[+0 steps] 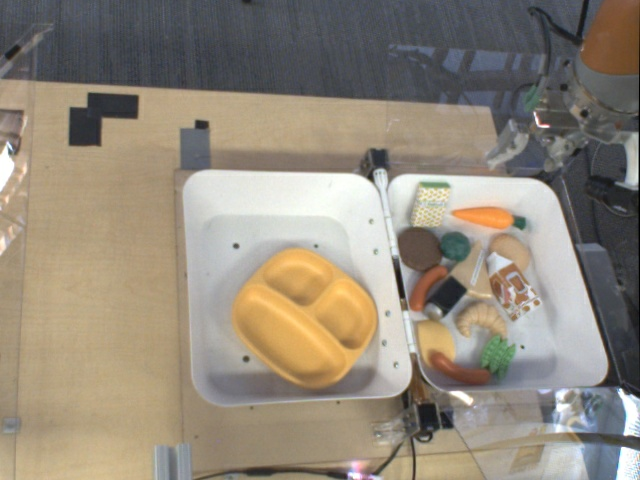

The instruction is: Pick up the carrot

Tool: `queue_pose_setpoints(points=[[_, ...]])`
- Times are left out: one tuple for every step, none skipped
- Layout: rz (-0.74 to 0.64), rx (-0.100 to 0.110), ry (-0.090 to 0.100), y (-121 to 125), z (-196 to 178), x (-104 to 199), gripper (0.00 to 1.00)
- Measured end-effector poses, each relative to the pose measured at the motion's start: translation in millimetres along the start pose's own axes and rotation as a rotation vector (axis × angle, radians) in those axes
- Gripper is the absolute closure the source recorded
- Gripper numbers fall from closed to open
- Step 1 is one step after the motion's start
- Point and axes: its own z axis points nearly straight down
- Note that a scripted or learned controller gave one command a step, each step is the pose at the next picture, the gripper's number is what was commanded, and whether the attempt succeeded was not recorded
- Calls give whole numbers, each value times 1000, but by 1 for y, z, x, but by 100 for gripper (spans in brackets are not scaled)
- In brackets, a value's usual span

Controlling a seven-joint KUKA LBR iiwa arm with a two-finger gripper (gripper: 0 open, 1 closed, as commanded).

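Orange carrot (483,216) lies flat at the right bin's (590,353) far edge, clear on top, while the gripper (535,140) hovers beyond the rim, fingers spread.

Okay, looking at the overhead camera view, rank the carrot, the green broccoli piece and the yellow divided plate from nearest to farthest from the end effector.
1. The carrot, near the far edge of the right bin, just below the end effector.
2. The green broccoli piece, at the right bin's near edge.
3. The yellow divided plate, over in the left bin, farthest away.
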Motion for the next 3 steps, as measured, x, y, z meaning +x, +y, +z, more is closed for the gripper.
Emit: queue_pose_setpoints(points=[[-202,8,3,-1,117,-8,0],[-157,-4,0,-44,181,-40,0],[213,35,5,-5,185,-35,0]])
